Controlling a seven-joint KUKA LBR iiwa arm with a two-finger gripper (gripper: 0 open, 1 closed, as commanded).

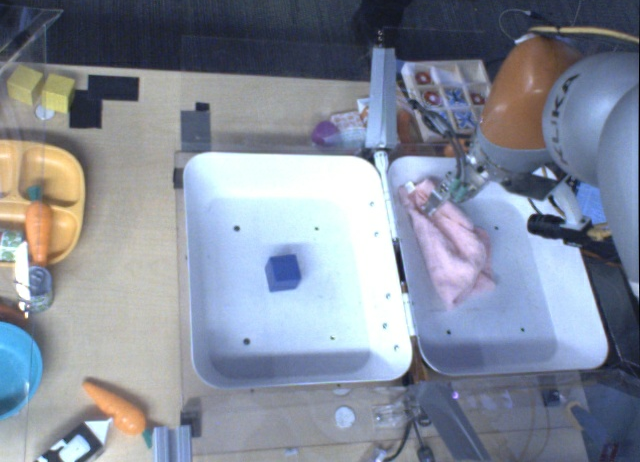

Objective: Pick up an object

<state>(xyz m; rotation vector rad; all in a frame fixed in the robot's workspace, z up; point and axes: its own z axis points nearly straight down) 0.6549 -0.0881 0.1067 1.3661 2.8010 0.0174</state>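
I see claw (447, 193) in right bin (570, 345) | pinched on pink cloth (455, 250) top end | cloth trails down-right below it | 1 blue cube (284, 272) far left, left bin (215, 350)

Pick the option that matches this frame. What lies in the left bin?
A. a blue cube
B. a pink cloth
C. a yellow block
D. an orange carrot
A: the blue cube sits alone near the middle of the left bin, while the pink cloth lies in the right bin beneath the gripper.
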